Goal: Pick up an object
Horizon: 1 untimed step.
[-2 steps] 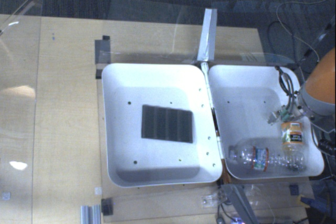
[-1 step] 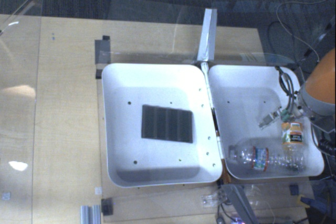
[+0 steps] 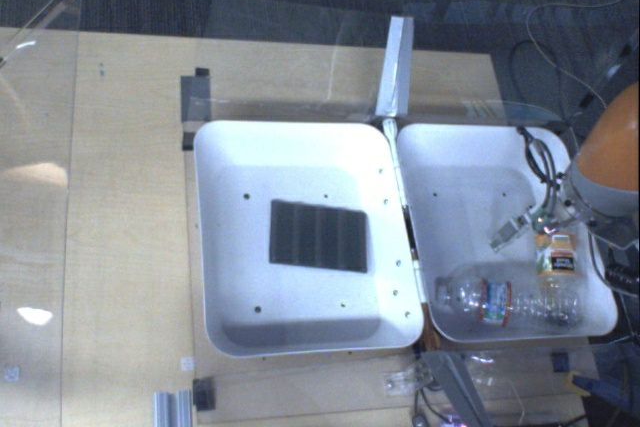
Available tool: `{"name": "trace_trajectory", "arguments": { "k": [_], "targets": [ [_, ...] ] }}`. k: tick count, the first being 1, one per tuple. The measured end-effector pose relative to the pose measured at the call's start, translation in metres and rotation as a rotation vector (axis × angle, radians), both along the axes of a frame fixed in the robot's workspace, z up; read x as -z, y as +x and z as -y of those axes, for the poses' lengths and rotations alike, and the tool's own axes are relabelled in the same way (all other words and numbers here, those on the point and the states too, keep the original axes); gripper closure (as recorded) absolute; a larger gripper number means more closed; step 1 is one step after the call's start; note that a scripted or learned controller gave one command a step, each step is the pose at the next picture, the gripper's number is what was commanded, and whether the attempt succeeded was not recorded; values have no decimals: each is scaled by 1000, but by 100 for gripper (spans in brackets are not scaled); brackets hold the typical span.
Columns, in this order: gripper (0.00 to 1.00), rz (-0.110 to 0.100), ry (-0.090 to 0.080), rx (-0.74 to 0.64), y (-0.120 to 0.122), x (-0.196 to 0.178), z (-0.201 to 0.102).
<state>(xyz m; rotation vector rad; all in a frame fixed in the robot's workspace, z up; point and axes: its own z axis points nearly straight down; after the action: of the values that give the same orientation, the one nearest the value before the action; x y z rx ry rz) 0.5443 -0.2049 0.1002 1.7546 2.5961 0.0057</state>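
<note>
Bench [image 3: 100, 215] runs along the near edge and carries it all: left bin [image 3: 230, 155] with a dark ribbed mat [image 3: 318, 235] dead centre, right bin [image 3: 450, 165] touching it at 3 o'clock. Arm [image 3: 610, 155] comes in over the right bin from 3 o'clock, and a clear bottle [image 3: 490, 298] lies on its side at the bin's 6 o'clock. A small orange-labelled bottle [image 3: 557, 260] sits at 4 o'clock, and the gripper [image 3: 508, 233] hangs just beside it toward 10 o'clock, wide or narrow I cannot tell, nothing seen in its grasp.
</note>
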Motion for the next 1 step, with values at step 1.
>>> {"name": "trace_trajectory", "arguments": {
  "k": [1],
  "targets": [
    [0, 32, -10, -132, -15, 4, -3]
  ]
}}
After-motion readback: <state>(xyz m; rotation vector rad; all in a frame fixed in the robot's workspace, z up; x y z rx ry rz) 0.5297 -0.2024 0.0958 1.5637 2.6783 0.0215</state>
